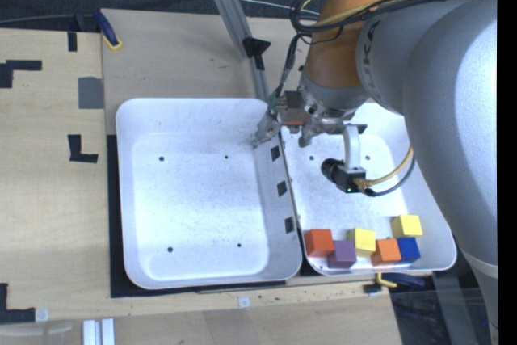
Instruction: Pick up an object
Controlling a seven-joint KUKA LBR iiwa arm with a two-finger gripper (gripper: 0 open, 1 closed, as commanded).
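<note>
Small coloured blocks [363,244] are lying clustered at the near edge of the right bin [380,157], an orange one [319,241] leftmost. They are sitting toward six o'clock from the tool [300,125], which is hovering near the bin's far end, well apart from them. Whether the tool is open or closed, I cannot tell.

No readable text, label, brand or number shows anywhere on the bench

Even, bright overhead light; the white bins [194,198] look slightly washed out, soft shadows sit under their rims, and the focus is mildly soft.
</note>
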